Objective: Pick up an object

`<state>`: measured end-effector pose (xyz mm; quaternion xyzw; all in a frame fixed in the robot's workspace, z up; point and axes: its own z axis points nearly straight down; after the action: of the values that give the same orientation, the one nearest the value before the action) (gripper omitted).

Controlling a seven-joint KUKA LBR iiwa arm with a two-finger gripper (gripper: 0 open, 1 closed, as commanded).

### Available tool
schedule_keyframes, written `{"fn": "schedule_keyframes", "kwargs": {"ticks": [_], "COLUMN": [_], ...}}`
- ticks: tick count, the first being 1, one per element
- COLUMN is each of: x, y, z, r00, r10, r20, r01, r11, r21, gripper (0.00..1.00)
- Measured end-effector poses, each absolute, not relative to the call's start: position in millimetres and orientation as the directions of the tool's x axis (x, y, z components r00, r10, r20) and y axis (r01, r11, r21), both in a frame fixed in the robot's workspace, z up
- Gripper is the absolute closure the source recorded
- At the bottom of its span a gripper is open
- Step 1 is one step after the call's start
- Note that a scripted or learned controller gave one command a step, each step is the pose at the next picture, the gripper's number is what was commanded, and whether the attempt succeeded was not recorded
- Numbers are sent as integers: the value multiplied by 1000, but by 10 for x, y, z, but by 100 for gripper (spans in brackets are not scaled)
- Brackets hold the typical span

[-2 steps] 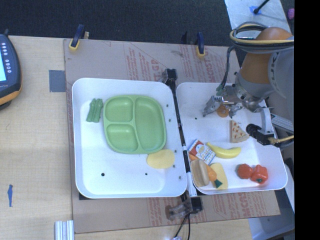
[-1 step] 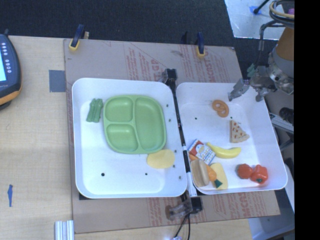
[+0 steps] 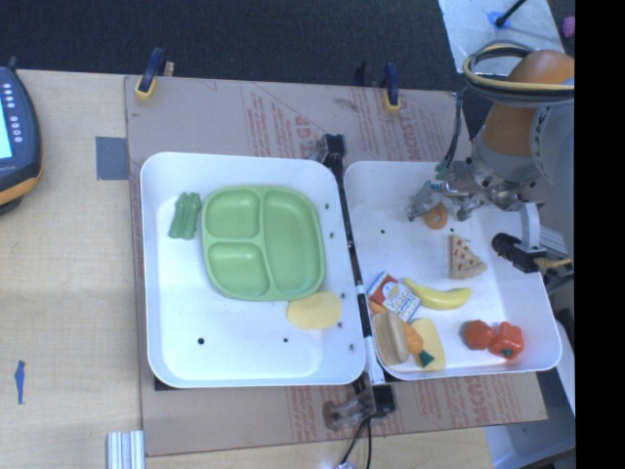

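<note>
Blue clamps (image 3: 392, 86) at cardboard's (image 3: 244, 125) far edge, black handheld pendant (image 3: 15, 135) at left

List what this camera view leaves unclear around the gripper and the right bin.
- Gripper: too small and blurred to tell whether it grips the small orange object at its tips.
- Arm: cut off by the view's right side.
- Food carton: print too small to read.

The grey arm (image 3: 527, 115) reaches in from the right, its orange band high above the wrist. The gripper (image 3: 437, 206) hangs low, its jaws pointing down and leftward.
</note>
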<state>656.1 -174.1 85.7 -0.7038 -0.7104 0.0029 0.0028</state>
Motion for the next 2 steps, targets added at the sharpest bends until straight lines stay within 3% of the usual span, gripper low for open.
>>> {"fn": "schedule_keyframes", "kwargs": {"ticks": [1, 2], "x": [5505, 5556], "y": [-1773, -1783], "z": [912, 1025], "r00": [-2, -6], "r10": [1000, 1000], "r20": [2, -1], "r01": [1000, 1000], "r11": [2, 6], "r21": [-13, -6], "gripper": [0, 100]}}
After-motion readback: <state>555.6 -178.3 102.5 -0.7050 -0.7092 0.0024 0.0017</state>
